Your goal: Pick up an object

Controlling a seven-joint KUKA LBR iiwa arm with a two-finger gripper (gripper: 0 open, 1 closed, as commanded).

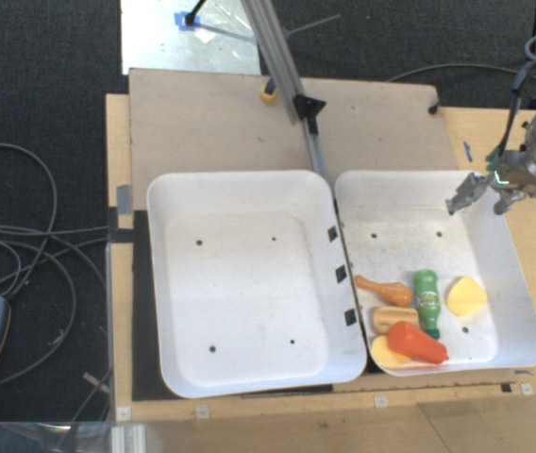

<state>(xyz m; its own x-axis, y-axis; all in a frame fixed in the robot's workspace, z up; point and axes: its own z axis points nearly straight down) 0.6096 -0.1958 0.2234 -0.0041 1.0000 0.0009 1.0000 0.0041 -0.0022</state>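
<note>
The right bin (pixel 494 253) holds several toy foods in its near part. An orange carrot-shaped piece (pixel 386 291) lies next to a green bottle (pixel 426 300). A yellow lemon-like lump (pixel 466 296) sits to their right. Nearer the front rim lie a tan roll (pixel 393 318), a red pepper (pixel 417 343) and a flat yellow piece (pixel 384 352). My gripper (pixel 480 199) hangs over the bin's far right corner, well away from the pile. It is open, with nothing between its fingers.
The left bin (pixel 240 281) lies beside the right one, sharing a middle rim with black clips (pixel 341 274). A grey pole (pixel 277 50) slants over the far board. Cables trail on the dark floor at left.
</note>
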